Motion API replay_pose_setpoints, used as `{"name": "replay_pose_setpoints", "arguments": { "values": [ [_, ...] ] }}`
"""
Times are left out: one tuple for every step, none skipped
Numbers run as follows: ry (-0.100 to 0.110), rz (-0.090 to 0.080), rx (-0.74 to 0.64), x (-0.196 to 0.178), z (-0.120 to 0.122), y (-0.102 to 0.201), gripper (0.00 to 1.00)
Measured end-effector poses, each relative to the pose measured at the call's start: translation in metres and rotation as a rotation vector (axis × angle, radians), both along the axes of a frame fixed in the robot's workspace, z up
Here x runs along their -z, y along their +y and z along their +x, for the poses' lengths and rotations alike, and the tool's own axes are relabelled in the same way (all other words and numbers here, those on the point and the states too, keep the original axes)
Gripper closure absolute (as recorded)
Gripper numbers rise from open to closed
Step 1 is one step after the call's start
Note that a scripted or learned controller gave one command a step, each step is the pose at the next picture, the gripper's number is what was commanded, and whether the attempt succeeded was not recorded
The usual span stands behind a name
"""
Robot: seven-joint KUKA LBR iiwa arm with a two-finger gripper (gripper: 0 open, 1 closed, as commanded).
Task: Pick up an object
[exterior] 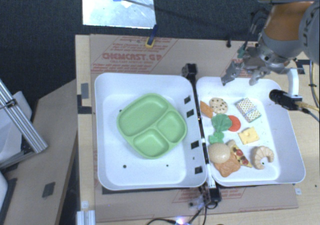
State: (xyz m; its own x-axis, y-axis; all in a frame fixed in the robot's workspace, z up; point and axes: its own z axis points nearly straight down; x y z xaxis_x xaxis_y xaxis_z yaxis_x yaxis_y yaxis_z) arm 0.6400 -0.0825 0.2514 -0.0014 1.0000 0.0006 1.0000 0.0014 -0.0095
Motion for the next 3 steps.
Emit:
{"name": "replay_pose_setpoints", "arguments": {
  "values": [
    [-0.011, -0.001, -0.002, -0.007, 0.002, 0.0, 0.0],
    [-0.007, -0.001, 0.001, 0.044, 0.007, -0.009, 0.0],
    [-0.008, -0.001, 0.001, 0.085, 0.007, -0.007, 0.0]
  ]
}}
